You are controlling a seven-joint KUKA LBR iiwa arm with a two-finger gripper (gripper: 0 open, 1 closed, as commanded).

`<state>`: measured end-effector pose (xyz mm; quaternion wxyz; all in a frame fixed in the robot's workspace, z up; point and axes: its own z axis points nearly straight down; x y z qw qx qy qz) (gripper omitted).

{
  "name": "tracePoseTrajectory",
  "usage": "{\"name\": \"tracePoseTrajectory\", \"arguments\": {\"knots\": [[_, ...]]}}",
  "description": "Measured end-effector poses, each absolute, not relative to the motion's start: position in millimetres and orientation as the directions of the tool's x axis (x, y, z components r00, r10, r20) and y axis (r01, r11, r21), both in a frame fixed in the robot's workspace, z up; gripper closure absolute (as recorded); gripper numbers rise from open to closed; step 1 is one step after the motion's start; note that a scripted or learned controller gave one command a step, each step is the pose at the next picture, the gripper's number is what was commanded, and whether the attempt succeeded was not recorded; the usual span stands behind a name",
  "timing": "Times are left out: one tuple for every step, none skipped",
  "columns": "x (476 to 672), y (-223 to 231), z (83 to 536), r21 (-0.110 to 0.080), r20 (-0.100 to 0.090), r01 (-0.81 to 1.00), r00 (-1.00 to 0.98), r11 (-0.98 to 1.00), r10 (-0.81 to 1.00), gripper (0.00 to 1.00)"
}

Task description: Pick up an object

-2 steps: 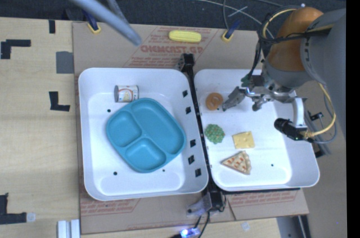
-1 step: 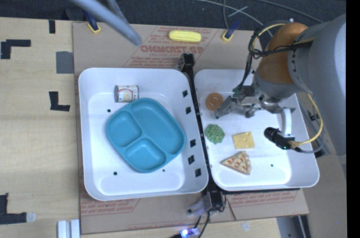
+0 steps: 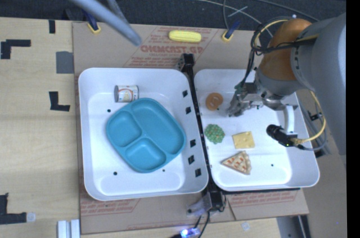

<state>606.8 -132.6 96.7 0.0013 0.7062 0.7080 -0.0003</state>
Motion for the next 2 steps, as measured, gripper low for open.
{"name": "tracePoseTrajectory", "arguments": {"knots": [[598.9, -138, 147, 0.002, -0.001, 1.0, 0.0, 0.0, 1.0, 1.0], [603.4, -132, 209, 0.005, -0.001, 1.0, -0.002, 0.002, 1.0, 1.0]]}}
